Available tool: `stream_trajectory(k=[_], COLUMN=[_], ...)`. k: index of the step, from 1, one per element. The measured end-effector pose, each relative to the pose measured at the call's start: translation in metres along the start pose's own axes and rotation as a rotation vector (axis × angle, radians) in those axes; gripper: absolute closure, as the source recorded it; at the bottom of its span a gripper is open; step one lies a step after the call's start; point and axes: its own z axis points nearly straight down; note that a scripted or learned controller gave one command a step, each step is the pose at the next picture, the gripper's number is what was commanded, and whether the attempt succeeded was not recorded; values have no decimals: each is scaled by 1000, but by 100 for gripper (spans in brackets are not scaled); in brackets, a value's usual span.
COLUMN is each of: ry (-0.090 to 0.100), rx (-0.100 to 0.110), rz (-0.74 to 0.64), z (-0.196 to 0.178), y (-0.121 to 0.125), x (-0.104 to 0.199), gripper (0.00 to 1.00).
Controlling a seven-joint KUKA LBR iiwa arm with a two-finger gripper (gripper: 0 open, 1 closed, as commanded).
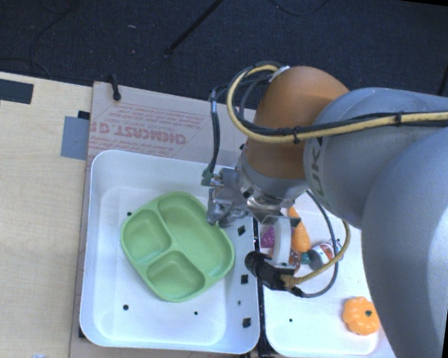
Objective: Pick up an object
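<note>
Reaching in over the left bin, the claw hangs just at the upper right rim of the green divided plate, which lies tilted in that bin. Whether the claw is apart or together I cannot tell. The step looks like an approach; the next move calls for closing on the plate's edge and lifting. Mirrored red print on the cardboard under the bins is not clearly readable
</note>
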Motion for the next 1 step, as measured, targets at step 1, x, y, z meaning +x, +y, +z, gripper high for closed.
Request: stream_trajectory(k=[1], ry=[-1], rx=[0], rz=[2], z=[0], y=[0], x=[-2], gripper=[0])
